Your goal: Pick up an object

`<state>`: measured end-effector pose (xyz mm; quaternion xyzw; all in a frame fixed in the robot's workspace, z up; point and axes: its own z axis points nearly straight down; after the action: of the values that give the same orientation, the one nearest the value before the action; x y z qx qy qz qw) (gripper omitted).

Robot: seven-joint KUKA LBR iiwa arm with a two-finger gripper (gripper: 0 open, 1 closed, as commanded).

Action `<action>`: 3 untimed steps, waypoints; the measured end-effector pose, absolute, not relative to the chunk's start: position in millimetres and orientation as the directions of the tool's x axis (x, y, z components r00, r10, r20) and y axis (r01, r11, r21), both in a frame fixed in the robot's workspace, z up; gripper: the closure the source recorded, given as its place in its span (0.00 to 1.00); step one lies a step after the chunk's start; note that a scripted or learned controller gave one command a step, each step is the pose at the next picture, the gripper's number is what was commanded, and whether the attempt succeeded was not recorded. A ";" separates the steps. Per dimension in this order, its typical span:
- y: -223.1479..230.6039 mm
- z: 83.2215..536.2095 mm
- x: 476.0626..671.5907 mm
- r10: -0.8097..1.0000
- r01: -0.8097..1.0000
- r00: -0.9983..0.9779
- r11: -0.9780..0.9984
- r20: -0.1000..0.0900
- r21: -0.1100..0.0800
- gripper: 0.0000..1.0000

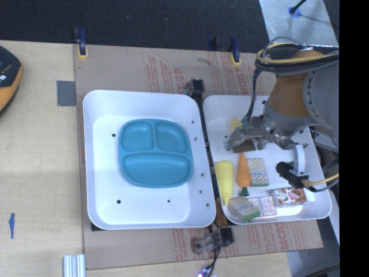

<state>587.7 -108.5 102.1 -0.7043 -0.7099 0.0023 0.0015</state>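
My gripper point(241, 141) is low inside the right bin point(214, 109), near its upper left part, with the grey arm and orange band point(291, 94) above it. Its tip sits just above the pointed end of an orange carrot point(244, 171). A yellow banana-like piece point(223, 179) lies to the left of the carrot. To the carrot's right is a checked cracker packet point(258, 171). A green and tan sandwich piece point(243, 208) and a red and white packet point(289, 197) lie along the bin's front edge. A small yellow item point(235, 123) peeks out behind the gripper.
The left bin point(92, 105) holds a blue divided plate point(155, 153). A black divider strip point(203, 137) with clamps runs between the bins. A yellow and black device point(7, 77) lies at the far left of the bench. Cables point(311, 180) hang beside the wrist.
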 end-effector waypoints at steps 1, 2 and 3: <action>-92.1 92.3 659.6 1.000 1.000 -0.007 0.007 0.000 0.003 0.00; -135.0 100.7 603.9 1.000 1.000 0.001 -0.001 -0.001 -0.007 0.00; -104.4 91.1 592.2 1.000 1.000 -0.007 0.007 0.001 -0.007 0.00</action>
<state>592.2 -104.4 91.1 -0.7047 -0.7095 0.0023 0.0028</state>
